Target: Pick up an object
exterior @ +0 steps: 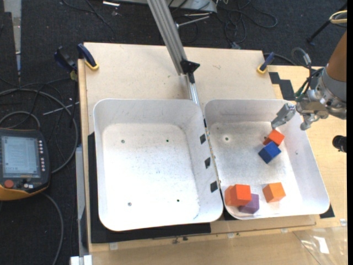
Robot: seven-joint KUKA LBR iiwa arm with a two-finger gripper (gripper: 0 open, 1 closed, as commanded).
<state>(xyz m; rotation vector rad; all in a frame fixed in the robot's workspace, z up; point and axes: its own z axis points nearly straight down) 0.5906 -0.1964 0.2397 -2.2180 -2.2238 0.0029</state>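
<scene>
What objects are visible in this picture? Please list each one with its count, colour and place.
bins: 2, white, side by side on the bench
orange blocks: 3, orange, right bin; two near the front edge, one near the gripper
blue block: 1, blue, right bin, touching the upper orange block
purple block: 1, purple, right bin front, against an orange block
pendant: 1, grey and orange, floor at the left
clamps: 2, yellow and blue, bench's back corners
metal pole: 1, silver, slanting over the bench's back
gripper: 1, grey, open, above the right bin, holding nothing
</scene>
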